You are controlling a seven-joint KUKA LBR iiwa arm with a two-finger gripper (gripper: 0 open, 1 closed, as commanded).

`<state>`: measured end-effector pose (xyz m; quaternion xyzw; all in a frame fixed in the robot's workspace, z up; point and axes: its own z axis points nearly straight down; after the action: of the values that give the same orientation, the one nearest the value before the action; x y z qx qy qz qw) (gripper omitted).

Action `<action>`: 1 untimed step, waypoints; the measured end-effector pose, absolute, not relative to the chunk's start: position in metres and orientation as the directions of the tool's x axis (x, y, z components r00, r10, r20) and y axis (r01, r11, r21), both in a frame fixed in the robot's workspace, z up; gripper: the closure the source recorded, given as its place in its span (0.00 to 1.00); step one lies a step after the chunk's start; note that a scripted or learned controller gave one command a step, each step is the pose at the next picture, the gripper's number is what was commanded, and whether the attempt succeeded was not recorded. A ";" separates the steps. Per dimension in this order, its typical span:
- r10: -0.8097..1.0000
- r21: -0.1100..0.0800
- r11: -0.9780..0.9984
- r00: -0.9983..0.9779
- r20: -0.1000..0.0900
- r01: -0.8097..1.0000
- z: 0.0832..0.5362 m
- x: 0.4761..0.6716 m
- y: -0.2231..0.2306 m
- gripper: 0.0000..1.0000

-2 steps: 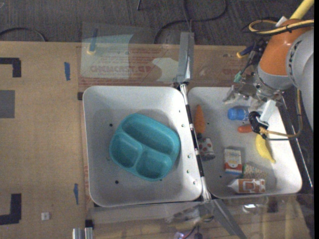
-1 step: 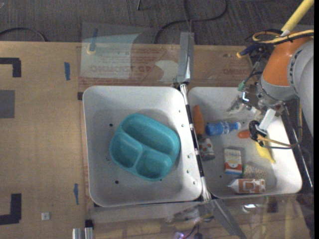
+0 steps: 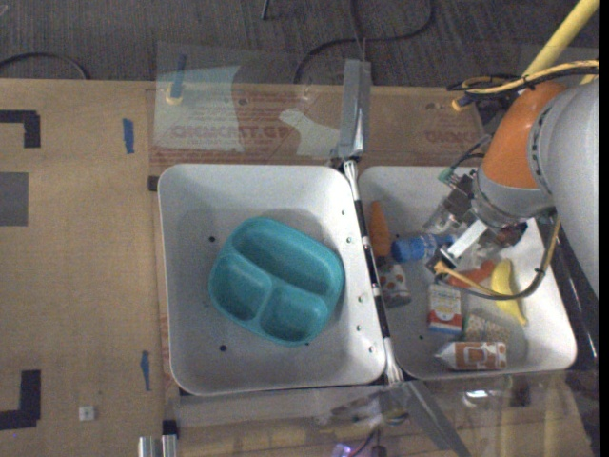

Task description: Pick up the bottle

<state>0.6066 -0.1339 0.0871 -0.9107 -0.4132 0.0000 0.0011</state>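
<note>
- Camera view has the gripper (image 3: 463,241) low over the right bin (image 3: 557,355), near the middle of that bin's far half, under the arm's rounded grey casing and glossy orange band (image 3: 509,150).
- How far it is open I cannot tell; the metal and white parts at the wrist blur together, and nothing can be seen clamped in it.
- Just beside it, toward the divider between the bins, lies the bottle (image 3: 416,248): a small clear plastic one on its side, with a blue cap end.
- An orange carrot-shaped toy (image 3: 380,230) lies along the right bin's left wall, smooth and tapered.
- Nearer the middle sit a yellow banana (image 3: 505,289), curved and matte, and a small boxy carton (image 3: 444,309) with red and white print.
- A second flat packet (image 3: 473,354), printed red-brown, lies near the right bin's near edge.
- The left bin (image 3: 190,198) is a shallow white plastic tray with rounded corners; a teal divided plate (image 3: 276,280) with three compartments rests at its centre, tilted askew.
- Both bins stand on a brown cardboard-covered bench (image 3: 76,284) marked with blue tape.
</note>
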 end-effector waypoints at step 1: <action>0.751 -0.002 -0.661 0.661 0.000 0.751 0.098 0.608 -0.136 1.00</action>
<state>0.6075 -0.1361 0.0983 -0.9112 -0.4119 0.0002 0.0008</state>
